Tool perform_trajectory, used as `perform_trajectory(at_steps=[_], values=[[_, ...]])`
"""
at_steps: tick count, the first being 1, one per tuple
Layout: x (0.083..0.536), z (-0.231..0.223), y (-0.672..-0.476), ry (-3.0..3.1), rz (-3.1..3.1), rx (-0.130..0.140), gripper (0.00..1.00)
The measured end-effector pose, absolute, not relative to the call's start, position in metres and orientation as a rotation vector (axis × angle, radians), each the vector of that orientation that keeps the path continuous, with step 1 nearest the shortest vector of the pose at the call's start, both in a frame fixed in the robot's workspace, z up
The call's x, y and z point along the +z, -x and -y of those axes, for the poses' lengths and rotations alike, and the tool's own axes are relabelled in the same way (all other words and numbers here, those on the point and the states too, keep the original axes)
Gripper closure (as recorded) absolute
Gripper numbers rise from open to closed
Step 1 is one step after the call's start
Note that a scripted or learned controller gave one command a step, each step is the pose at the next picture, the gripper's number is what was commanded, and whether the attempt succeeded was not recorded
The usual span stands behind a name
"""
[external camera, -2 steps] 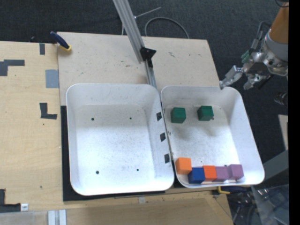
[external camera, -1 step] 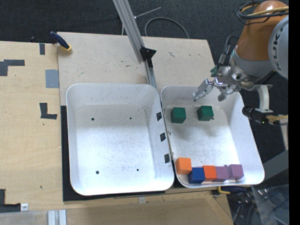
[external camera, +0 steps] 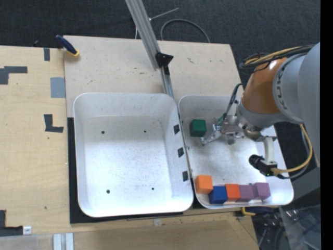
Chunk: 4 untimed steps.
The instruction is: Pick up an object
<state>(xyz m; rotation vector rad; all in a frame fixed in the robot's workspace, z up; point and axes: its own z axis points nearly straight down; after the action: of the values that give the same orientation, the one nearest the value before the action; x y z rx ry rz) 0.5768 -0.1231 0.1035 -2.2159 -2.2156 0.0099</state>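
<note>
Green block [external camera: 197,127] sits alone in the upper half of the right bin [external camera: 270,197], well apart from the other blocks and close to the bin's left wall. It is the likely target: the gripper [external camera: 219,130] is just beside it on its right, low over the bin floor, reached in from the right by the grey arm [external camera: 291,90] with its orange band [external camera: 260,90].

State of the fingers: cannot tell. The metal parts at the wrist end blur together from this slant, and nothing shows between them. The block looks free on the bin floor, not held.

Other contents of the right bin: an orange block [external camera: 204,183] near the lower left corner, then a row along the bottom wall, touching one another: blue block [external camera: 218,194], a second orange block [external camera: 232,191], two purple blocks [external camera: 254,191]. Packed against the wall like that, they leave little room for a grip, which would explain going for the isolated green one.

Left bin [external camera: 83,155] lies beside it on the tabletop [external camera: 119,61].

Judgement: approach stage, pick not yet made. Risk: nudging the block toward the left wall instead of straddling it.
</note>
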Motion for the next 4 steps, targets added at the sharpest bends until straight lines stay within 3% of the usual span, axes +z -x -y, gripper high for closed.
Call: perform_trajectory(at_steps=[1,4], values=[[0.0908,0.1181,-0.5131,2.219,2.216,0.006,0.00],[0.0914,0.1178,-0.5155,2.219,2.220,0.001,0.00]])
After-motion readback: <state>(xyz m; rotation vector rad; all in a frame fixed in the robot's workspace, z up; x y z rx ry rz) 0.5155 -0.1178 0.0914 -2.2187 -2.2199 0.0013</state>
